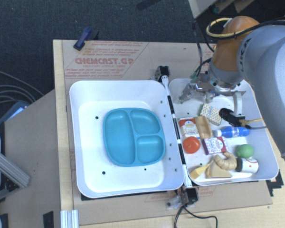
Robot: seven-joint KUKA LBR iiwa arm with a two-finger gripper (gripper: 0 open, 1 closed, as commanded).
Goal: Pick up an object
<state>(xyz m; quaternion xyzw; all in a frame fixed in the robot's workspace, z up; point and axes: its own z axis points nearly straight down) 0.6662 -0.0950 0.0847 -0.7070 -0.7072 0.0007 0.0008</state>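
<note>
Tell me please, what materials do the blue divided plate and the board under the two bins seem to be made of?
The blue divided plate looks like moulded plastic with a matte finish: uniform colour, soft rounded compartment ridges, no sharp glare. The board looks like a sheet under brown protective paper, probably acrylic, judging by its flat tan surface and repeated red print.

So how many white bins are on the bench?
2. The left bin holds a blue divided plate. The right bin holds a heap of small toys, with the arm over its far end.

Blue divided plate (pixel 134 137) in left bin (pixel 83 96)
</note>
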